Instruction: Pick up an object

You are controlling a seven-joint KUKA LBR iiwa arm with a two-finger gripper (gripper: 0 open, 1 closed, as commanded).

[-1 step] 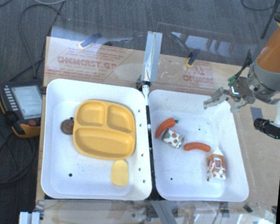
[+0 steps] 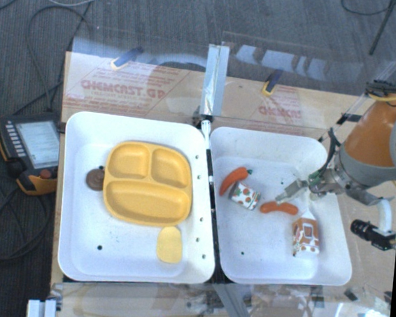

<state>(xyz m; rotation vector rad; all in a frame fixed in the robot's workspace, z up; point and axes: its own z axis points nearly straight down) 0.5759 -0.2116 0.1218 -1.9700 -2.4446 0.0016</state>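
Orange and small, a toy carrot (image 2: 234, 178) lies in your right-hand white bin (image 2: 326, 273), close to the divider between the bins and touching a small patterned cup (image 2: 245, 195) tipped on its side. Just past that cup from the divider you see an orange-red sausage-shaped piece (image 2: 279, 208), and beyond it, toward the near rim, a small orange-and-white carton (image 2: 306, 237). Your gripper (image 2: 294, 189) hangs over this bin just above the sausage piece, on the side away from the divider; its thin fingers look slightly parted with nothing between them. Across the divider, the left bin (image 2: 69, 246) carries a yellow sectioned tray (image 2: 147, 183), a brown round piece (image 2: 95, 178) touching the tray's far-left edge, and a pale yellow oval piece (image 2: 170, 244) just below the tray.
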